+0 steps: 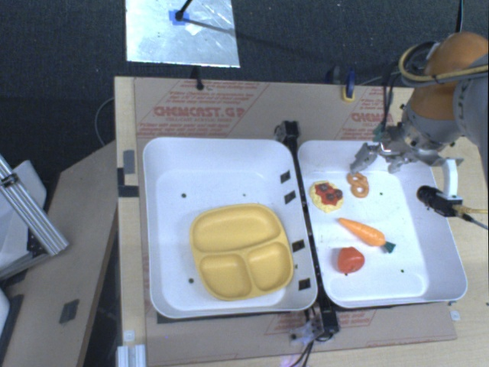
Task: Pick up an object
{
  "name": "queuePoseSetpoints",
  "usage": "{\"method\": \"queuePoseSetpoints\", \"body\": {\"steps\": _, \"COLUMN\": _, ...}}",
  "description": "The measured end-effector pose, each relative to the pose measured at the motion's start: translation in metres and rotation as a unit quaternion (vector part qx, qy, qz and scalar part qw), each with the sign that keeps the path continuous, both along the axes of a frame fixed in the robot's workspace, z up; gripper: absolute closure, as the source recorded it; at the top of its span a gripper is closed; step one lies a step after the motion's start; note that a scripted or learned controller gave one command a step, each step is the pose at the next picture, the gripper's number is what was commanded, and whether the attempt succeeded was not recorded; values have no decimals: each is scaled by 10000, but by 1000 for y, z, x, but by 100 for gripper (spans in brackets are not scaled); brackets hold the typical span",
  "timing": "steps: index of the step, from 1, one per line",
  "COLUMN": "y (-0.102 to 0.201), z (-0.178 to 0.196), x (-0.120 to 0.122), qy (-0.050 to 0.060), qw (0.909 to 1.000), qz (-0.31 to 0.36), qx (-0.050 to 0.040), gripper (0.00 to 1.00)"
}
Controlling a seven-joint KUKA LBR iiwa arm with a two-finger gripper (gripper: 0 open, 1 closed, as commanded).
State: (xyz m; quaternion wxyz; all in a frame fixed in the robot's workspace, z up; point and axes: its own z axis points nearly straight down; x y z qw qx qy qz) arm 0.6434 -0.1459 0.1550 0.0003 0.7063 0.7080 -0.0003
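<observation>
We see the pincer (380, 159) apart and empty; descending, it may push the pretzel (357, 183) aside.

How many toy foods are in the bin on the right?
4, all in the right bin: a pretzel by the gripper, a small pizza, a carrot mid-bin, a tomato nearest the front.

I count two white bins: left bin (164, 167), right bin (439, 247). One yellow divided tray (241, 251) in left. Four toy foods in right: one pretzel (357, 183), one pizza (327, 196), one carrot (363, 232), one tomato (351, 260).
</observation>
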Motion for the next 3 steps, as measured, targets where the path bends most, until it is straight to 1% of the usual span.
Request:
{"method": "queuePoseSetpoints", "body": {"steps": 1, "y": -3, "z": -42, "x": -3, "qy": 4, "qw": 10000, "qz": -6, "qx": 2, "gripper": 0}}
{"method": "queuePoseSetpoints", "body": {"steps": 2, "y": -3, "z": -71, "x": -2, "qy": 1, "qw": 10000, "qz": -3, "qx": 1, "gripper": 0}}
{"method": "queuePoseSetpoints", "body": {"steps": 3, "y": -3, "z": -58, "x": -1, "qy": -25, "qw": 10000, "qz": 0, "qx": -4, "gripper": 100}}
